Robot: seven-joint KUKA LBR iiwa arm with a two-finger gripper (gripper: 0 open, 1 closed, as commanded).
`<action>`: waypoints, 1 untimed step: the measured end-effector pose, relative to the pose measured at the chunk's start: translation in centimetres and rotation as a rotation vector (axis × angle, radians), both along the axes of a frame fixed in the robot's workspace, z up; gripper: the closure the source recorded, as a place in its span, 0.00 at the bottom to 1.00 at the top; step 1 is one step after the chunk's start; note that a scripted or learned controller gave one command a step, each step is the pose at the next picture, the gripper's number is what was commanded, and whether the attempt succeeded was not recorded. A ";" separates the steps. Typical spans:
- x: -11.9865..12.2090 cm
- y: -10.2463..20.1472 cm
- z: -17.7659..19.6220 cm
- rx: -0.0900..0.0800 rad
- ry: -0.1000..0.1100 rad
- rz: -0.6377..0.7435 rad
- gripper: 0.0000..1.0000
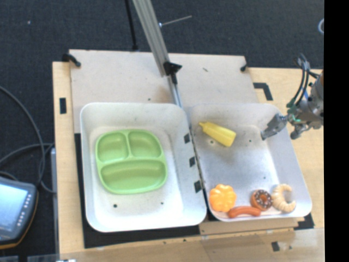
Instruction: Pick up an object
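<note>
The gripper (283,125) is seen at the view's right edge; its two fingers are spread apart; nothing is held between them.

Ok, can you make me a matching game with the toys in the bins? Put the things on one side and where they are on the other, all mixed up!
Things:
1. green divided plate
2. yellow bottle
3. orange pumpkin
4. gripper

Places:
A. near the top of the right bin
B. at the right bin's upper right edge
C. in the middle of the left bin
D. at the bottom of the right bin, beside a red sausage

Right pairs: 1-C, 2-A, 3-D, 4-B
</note>
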State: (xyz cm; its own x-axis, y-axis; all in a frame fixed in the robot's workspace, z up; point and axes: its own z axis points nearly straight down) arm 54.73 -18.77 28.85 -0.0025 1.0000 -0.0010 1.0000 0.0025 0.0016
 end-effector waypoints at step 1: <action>3.7 0.8 -10.3 0.001 0.006 0.003 0.00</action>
State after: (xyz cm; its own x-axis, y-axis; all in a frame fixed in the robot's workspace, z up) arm 58.46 -17.95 18.51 -0.0050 1.0000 -0.0002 1.0000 0.0050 -0.0044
